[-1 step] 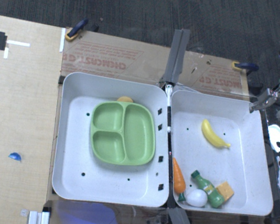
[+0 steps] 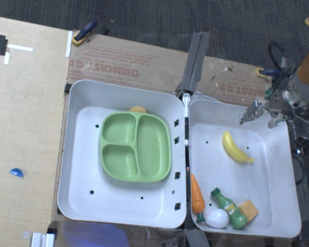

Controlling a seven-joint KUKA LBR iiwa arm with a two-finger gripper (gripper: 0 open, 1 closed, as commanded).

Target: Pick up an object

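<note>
Dark carpet lies behind a pale wooden worktop [image 2: 13, 126] that carries two white bins side by side. Over the far rim of the right bin [image 2: 287, 171] hangs the claw [image 2: 260, 113], above the bin floor and clear of everything in it; whether it is spread or pressed together I cannot tell from this angle, and nothing shows in its grip. Nearest to it is a yellow banana [image 2: 237, 149], lying on the bin floor a little toward the camera and apart from the claw. Further off, against the near wall, sits a cluster: an orange carrot [image 2: 196, 194] along the divider, a green bottle [image 2: 230, 208], a white ball [image 2: 218, 218] touching the bottle, and a tan block [image 2: 248, 210] just beside it. Beyond the divider, the left bin [image 2: 79, 154] holds a green sectioned tray [image 2: 136, 146] with something yellow peeking out behind it. Judging by this, the pick has not been made yet: choosing a target, descending, closing and lifting all remain.
</note>
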